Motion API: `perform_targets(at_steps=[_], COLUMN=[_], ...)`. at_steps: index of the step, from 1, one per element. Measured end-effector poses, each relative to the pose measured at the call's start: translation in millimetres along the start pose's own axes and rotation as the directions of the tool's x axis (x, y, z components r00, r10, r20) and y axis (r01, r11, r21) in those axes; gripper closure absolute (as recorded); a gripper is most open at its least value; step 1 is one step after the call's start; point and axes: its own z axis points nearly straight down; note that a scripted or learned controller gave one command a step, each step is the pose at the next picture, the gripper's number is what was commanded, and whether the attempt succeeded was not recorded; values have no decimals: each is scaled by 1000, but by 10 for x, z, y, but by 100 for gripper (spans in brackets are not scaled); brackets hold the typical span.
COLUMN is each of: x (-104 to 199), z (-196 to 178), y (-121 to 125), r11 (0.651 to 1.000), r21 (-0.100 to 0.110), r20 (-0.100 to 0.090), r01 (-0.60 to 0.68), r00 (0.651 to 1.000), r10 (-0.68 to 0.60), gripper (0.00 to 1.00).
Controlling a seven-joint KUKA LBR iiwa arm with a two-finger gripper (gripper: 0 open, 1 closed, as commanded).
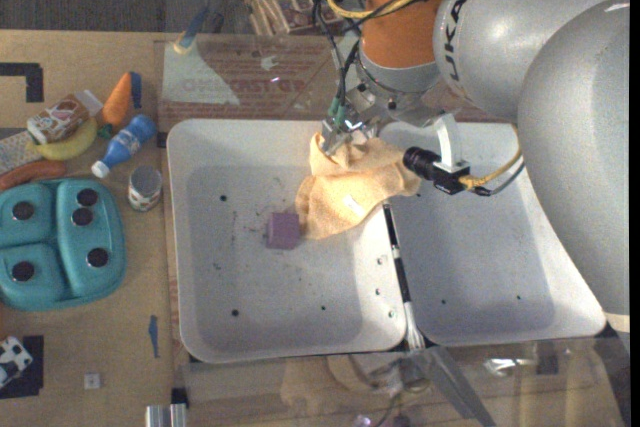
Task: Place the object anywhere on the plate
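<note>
Even overhead light, soft shadows, mild blur, faint glare on bins [200, 155].

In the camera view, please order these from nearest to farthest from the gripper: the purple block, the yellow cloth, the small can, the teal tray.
1. Yellow cloth, at the gripper.
2. Purple block, left bin.
3. Small can, beside that bin.
4. Teal tray, far left.

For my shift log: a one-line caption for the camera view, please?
The claw pinches a yellow cloth at its top, lifting it over the left bin beside a small purple block.
</note>
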Motion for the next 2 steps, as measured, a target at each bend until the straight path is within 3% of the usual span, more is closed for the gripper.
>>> perform_targets(at_steps=[1, 2], x=[-653, -1280], z=[-4, -1240], y=[-326, -701], r11=[872, 808], r21=[-3, -1], r20=[1, 2], r01=[-490, -589], r00=[872, 808], r10=[490, 589], gripper=[100, 100])
